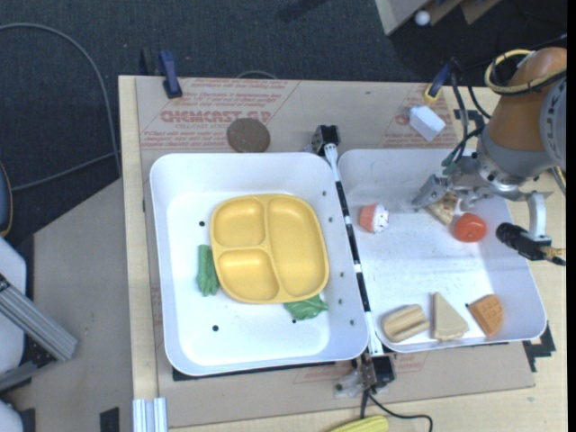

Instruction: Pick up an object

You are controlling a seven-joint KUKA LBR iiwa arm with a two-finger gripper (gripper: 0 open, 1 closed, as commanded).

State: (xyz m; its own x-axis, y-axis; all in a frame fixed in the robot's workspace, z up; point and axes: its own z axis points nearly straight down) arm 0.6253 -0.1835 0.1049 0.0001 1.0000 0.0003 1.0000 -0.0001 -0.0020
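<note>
1. The claw (447,196) is lowered into the right bin (526,318), just beside a red tomato (469,229).
2. How far it is opened cannot be told.
3. A yellow plate (268,247) is seen in the left bin (171,241).

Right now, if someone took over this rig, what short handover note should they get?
Gripper: low in the right bin, near its back edge, beside a tan piece and a red tomato-like toy. I cannot tell whether it grips anything.
Right bin also holds: a small red-and-white toy near the divider, and a bread roll, a wedge and an orange-brown slice along the front edge.
Left bin: yellow divided plate with green leaf pieces poking out at its left and front.
Done: nothing visibly lifted.
Left: secure one object and raise it.
</note>
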